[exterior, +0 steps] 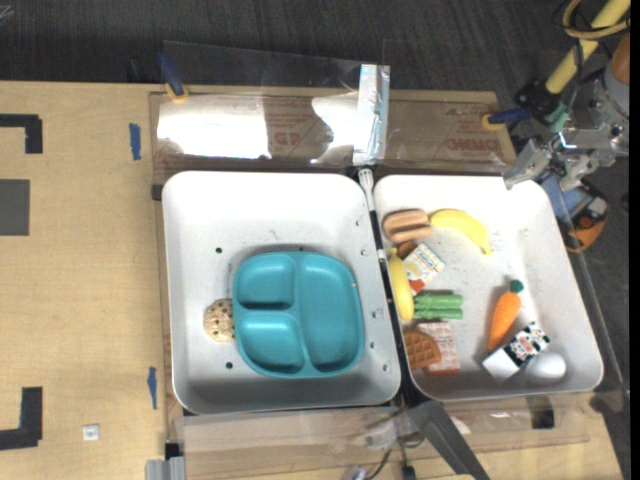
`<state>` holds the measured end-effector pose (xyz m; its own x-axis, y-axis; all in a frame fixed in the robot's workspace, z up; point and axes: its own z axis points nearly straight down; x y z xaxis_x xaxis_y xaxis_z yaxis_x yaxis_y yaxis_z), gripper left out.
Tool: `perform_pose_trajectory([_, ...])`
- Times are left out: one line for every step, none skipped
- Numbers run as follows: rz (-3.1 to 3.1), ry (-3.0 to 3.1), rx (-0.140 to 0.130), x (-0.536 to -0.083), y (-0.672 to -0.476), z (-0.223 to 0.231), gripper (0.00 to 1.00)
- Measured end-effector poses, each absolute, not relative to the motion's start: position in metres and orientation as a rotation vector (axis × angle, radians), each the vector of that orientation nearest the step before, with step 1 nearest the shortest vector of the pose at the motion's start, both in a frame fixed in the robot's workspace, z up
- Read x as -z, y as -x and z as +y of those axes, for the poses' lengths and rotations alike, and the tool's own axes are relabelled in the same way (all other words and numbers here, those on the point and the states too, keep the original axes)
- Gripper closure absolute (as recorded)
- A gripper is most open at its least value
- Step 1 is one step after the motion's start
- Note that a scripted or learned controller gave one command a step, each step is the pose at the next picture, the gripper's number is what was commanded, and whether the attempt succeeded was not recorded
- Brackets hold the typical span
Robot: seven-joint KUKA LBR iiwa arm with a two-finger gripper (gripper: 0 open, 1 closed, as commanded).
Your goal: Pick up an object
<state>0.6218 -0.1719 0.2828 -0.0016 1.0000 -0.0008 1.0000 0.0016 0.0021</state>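
Note:
The right bin (575, 298) holds several toy foods. A hot dog (405, 225) and a banana (462, 229) lie at its back. A second yellow piece (400, 288), a small printed box (426, 260) and green stalks (438, 305) sit along its left side. A waffle (422, 348) lies at the front left. An orange carrot (505, 313), a black-and-white carton (517, 351) and a pale rounded object (546, 367) rest at the front right. My gripper (560, 153) hangs above the bin's back right corner, apart from all of them.
The left bin (190, 218) carries a teal divided plate (297, 311) with a cookie (219, 320) beside its left edge. A clear plastic sheet (270, 118) stands behind the bins. Yellow cable (590, 13) loops near the arm at the top right.

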Motion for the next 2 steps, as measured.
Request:
perform_pose_trajectory([2.237, -2.220, 0.010, -0.153, -0.554, -0.167, 0.00])
perform_pose_trajectory([2.233, -2.193, -0.011, -0.258, -0.577, -0.168, 0.00])
